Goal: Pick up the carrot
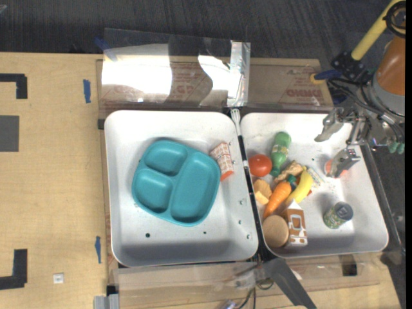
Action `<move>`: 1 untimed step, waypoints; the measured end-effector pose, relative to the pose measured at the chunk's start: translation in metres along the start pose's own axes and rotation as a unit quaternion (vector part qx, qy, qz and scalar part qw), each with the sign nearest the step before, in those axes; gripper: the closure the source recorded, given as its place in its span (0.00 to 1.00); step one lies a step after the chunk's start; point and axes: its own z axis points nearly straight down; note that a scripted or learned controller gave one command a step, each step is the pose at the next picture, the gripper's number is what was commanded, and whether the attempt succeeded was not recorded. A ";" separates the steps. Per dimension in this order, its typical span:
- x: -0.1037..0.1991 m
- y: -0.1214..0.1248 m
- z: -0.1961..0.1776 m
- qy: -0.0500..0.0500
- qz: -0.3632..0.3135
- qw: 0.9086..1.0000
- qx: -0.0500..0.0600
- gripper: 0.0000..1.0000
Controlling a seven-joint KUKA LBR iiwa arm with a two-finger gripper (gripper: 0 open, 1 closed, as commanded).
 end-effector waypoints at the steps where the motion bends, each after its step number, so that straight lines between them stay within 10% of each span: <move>1: 0.001 0.036 0.138 -0.003 -0.065 0.998 0.000 0.00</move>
